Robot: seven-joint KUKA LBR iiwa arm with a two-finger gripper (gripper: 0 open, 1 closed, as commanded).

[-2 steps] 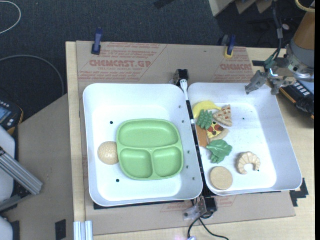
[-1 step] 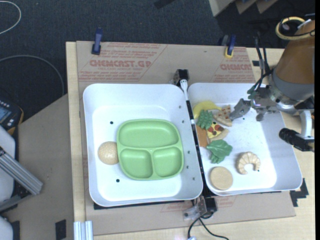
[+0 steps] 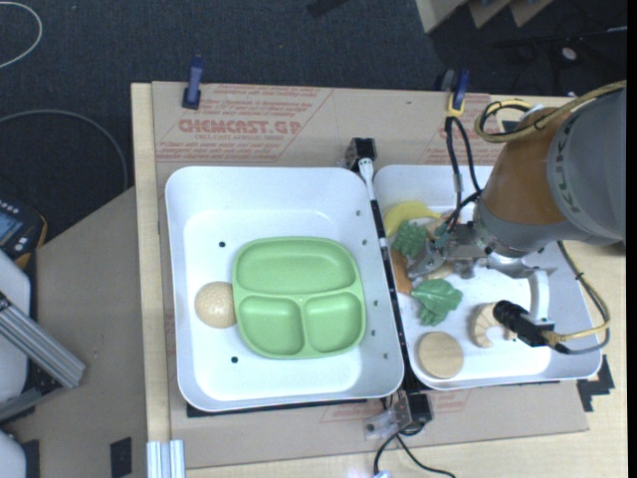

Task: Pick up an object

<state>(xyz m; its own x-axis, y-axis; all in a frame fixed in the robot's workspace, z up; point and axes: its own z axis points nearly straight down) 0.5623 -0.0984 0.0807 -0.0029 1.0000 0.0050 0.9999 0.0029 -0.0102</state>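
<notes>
Arm: reaches in from the right, low over the right bin (image 3: 567,361), wrist angled toward the bin's left side.
Pincer (image 3: 438,252): down among the toys near the divider; I cannot tell from here how it is set or whether it has anything.
Right bin contents: yellow banana (image 3: 410,213) at the back, a green leafy piece (image 3: 410,237) just beside the pincer, a second green leafy piece (image 3: 436,300) nearer the front, an orange strip (image 3: 400,272) along the left wall, a tan round disc (image 3: 439,355) at the front, a pale ridged piece (image 3: 485,325) right of it.
Left bin (image 3: 189,207): green divided plate (image 3: 299,295) in the middle, beige ball (image 3: 214,304) touching its left edge.
Step, as I judge it: closing in on one toy in the crowded cluster.
Doing it well: centre on a single piece, likely the back leafy one, keep clear of the banana and bin wall, close fully before lifting, lift straight up.
Risk: neighbours touch, so two pieces may drag or the target may slip.
</notes>
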